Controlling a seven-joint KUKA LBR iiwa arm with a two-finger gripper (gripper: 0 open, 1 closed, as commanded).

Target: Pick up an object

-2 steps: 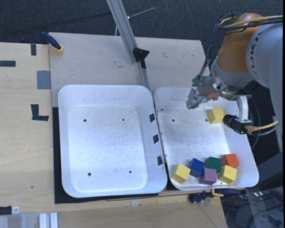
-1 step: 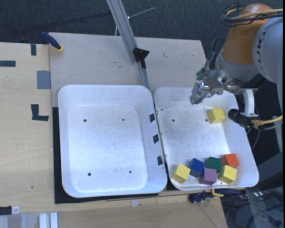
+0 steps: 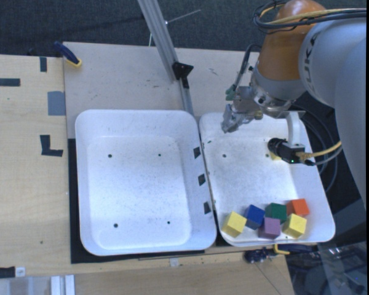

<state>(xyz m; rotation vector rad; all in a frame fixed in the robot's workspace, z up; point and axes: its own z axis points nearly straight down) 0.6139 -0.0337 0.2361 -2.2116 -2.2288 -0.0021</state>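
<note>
Six small cubes clustered at near end of right bin (image 3: 246, 171): yellow cube (image 3: 235, 224) leftmost, blue cube (image 3: 254, 216) beside it, purple cube (image 3: 271, 227), green cube (image 3: 275, 212), orange cube (image 3: 298, 207), second yellow cube (image 3: 296, 225); all resting on bin floor, touching or nearly touching

Setting: a robotics lab test bench, not a home or shop. Evidence: a pale wooden benchtop (image 3: 24, 165) patched with grey tape marks at the left of the frame, two shallow white bins (image 3: 135, 125) seated on a black mat at centre, an aluminium strut (image 3: 163, 39) slanting down from the top, and loose cables (image 3: 323, 152) trailing at the right. A grey-and-orange industrial arm (image 3: 307, 48) at the upper right and small coloured cubes (image 3: 267, 219) at the lower right suit a manipulation trial.
</note>
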